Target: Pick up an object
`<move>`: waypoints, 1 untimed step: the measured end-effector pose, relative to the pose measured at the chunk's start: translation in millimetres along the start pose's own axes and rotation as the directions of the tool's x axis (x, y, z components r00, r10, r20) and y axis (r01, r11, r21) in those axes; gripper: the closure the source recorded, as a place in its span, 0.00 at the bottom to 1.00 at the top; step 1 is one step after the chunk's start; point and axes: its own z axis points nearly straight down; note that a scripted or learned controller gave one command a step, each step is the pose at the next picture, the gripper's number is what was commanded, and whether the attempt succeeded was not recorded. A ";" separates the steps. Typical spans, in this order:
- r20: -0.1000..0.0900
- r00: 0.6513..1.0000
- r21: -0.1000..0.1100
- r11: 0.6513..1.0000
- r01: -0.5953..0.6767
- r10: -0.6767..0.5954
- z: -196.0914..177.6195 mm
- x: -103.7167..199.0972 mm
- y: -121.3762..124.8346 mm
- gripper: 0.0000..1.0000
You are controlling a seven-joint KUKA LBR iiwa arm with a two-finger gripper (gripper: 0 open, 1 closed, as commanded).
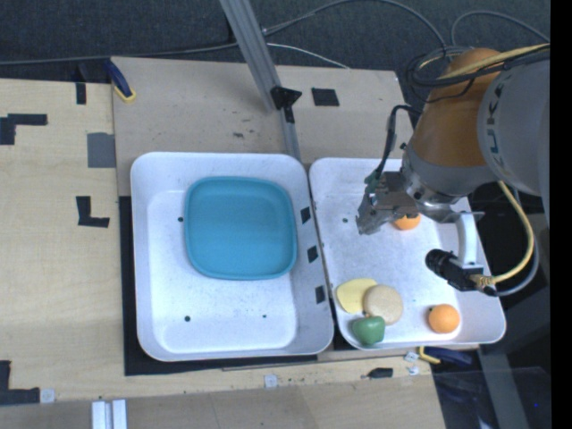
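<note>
You have two white bins side by side on the desk (54, 239). The left bin (152, 329) holds a blue plate (239, 227), lying flat and covering much of the bin's floor toward its far side.

The right bin (344, 186) carries the small items. Along its near edge you see a pale yellow piece (353, 293), a tan round piece (384, 302) touching it on the right, and a green piece (367, 331) just in front of both, against the bin's near rim. An orange ball (443, 318) sits apart from that cluster, near the bin's near right corner. A second orange ball (407, 222) lies farther back in the same bin, partly covered by the arm's wrist.

The arm (465, 132) comes in from the right and hangs over the far half of the right bin. Its pincer (374, 219) points down and toward the left, low over the bin floor, just beside the second orange ball and on its left side. Whether the pincer is released or clenched, you cannot tell from this angle; the dark wrist parts blur together. Nothing is visibly caught in it.

A grey metal bar (259, 52) runs diagonally from the top edge to the gap between the bins.
</note>
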 end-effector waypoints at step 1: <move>0.000 1.000 0.000 1.000 0.000 0.000 -2.6 51.2 30.7 1.00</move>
